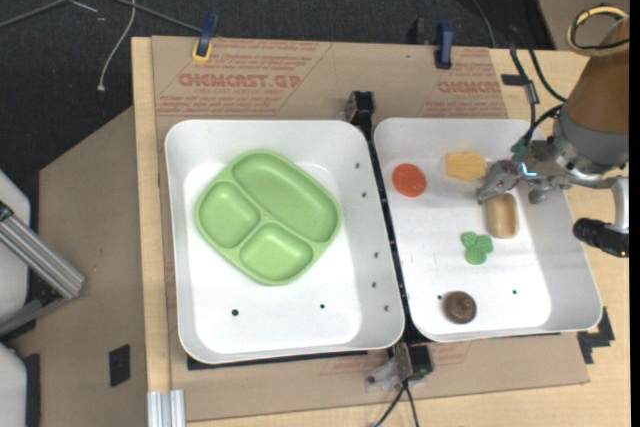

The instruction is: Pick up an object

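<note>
Gripper [505,183] of mine hangs over the right bin [570,305], w/ a tan bread roll [502,216] just below it; can't tell its state. Risk: yellow block [464,165] and green piece [476,247] sit near, so a slightly off descent could nudge the roll away.

Two smooth, glossy white plastic bins [190,315] sit on a matt brown cardboard-covered counter [300,70]. A smooth light-green plastic divided plate [266,215] has a soft sheen. The metal claw [512,177] looks dull grey.
</note>
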Controlling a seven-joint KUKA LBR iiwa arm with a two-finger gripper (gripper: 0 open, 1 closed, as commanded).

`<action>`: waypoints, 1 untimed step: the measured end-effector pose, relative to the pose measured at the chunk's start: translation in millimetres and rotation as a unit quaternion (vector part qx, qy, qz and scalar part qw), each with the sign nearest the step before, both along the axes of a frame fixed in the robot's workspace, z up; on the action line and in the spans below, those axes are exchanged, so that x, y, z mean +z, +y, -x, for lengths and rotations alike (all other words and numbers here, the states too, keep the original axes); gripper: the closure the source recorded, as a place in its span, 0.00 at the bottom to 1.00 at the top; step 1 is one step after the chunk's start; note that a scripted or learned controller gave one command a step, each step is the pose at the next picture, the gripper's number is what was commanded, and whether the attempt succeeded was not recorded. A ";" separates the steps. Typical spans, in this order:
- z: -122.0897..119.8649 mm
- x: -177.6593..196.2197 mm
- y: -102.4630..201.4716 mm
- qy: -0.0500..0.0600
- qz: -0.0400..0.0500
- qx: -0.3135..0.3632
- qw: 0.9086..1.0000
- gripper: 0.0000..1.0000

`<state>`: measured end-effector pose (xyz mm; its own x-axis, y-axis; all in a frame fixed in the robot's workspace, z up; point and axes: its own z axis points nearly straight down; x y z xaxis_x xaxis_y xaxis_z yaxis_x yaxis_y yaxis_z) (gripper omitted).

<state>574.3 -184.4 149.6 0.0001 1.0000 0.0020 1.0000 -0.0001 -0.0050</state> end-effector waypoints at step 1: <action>2.7 -57.4 6.6 -0.002 0.000 0.000 1.000 0.00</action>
